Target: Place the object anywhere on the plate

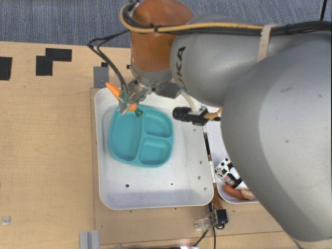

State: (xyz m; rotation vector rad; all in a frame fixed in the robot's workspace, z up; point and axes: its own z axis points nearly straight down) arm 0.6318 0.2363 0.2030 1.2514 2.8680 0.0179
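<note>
Bright, even overhead light; soft shadows; arm (270,87) slightly blurred, close to lens.

A light wooden bench (46,154) bears two shallow white bins side by side, the left bin (155,191) and the right bin (220,154)

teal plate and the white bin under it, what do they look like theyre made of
The teal plate looks like moulded plastic: even colour, soft sheen, rounded dividers forming three compartments. The white bin looks like painted sheet metal or stiff plastic, matte, with small dark holes or screws in its floor; which one is unclear.
</note>
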